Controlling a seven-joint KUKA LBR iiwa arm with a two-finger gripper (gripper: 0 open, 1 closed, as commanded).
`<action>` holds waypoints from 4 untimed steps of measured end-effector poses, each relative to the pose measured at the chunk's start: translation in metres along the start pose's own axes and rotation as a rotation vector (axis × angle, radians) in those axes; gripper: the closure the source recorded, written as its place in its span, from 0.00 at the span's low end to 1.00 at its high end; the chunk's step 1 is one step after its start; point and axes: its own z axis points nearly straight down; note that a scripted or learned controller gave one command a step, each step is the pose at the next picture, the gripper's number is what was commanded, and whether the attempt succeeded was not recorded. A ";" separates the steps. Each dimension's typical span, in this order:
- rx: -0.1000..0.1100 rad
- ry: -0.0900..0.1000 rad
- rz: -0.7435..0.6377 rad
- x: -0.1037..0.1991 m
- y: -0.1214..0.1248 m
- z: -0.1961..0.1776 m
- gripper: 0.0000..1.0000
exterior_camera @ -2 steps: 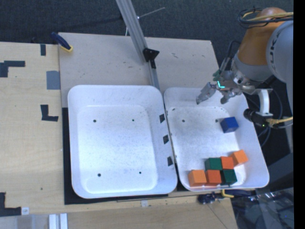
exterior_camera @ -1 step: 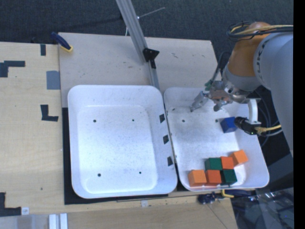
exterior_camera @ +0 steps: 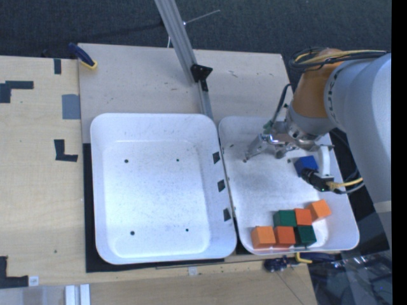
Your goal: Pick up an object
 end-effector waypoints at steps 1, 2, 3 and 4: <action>-0.004 0.000 -0.002 0.001 0.001 -0.014 1.00; -0.010 0.001 0.000 0.009 0.002 -0.060 1.00; -0.010 0.000 -0.001 0.015 0.005 -0.104 1.00; -0.010 0.000 0.000 0.016 0.006 -0.141 1.00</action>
